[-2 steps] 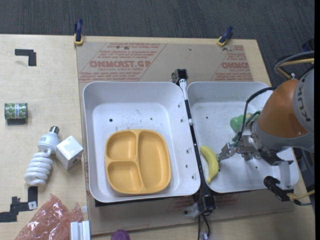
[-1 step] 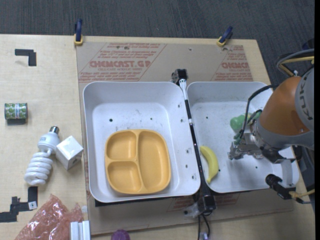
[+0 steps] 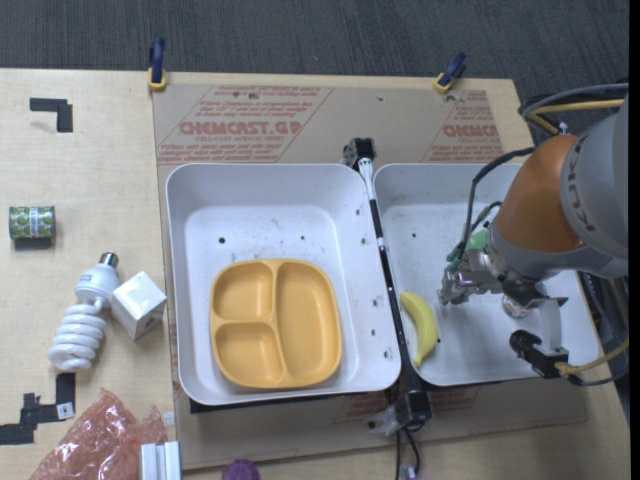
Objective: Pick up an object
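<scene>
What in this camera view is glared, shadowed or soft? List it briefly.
Camera view: even overhead light, no harsh glare; the left bin wall is bright, and the yellow plate casts only a faint shadow. The banana is sharp. The arm's orange band and the pincer look slightly soft, and the arm darkens the right bin floor beneath it.

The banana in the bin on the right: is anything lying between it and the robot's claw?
Nothing visible does. The banana lies by the left wall of the right bin, and the gripper hovers just to its right, with bare white bin floor between them.
</scene>
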Robot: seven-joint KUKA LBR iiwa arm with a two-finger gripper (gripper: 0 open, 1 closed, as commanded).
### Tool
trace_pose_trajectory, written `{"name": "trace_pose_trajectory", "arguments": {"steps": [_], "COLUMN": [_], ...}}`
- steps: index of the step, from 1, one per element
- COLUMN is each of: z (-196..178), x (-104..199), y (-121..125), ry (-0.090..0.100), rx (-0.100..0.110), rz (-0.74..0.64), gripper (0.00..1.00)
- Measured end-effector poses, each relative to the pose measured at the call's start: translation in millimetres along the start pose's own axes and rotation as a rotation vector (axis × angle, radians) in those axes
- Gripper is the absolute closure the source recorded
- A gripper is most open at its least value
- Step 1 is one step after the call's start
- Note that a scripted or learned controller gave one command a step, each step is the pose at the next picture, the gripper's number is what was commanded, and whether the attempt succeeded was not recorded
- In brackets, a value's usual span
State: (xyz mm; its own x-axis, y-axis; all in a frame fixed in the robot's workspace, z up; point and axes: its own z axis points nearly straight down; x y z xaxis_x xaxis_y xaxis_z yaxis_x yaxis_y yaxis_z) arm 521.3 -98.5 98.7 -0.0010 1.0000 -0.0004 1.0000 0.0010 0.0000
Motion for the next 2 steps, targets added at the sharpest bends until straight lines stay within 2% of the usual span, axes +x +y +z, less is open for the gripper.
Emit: {"name": "trace_pose_trajectory", "arguments": {"steps": [1, 2], "z": [6.2, 6.3], "x": [-21.4, -9.7], "y": [7.4, 16.5], "ry": [-0.001, 0.0], "rx": [-0.001, -0.001], "rz": [0.002, -0.001], "gripper": [1.0, 1.0]}}
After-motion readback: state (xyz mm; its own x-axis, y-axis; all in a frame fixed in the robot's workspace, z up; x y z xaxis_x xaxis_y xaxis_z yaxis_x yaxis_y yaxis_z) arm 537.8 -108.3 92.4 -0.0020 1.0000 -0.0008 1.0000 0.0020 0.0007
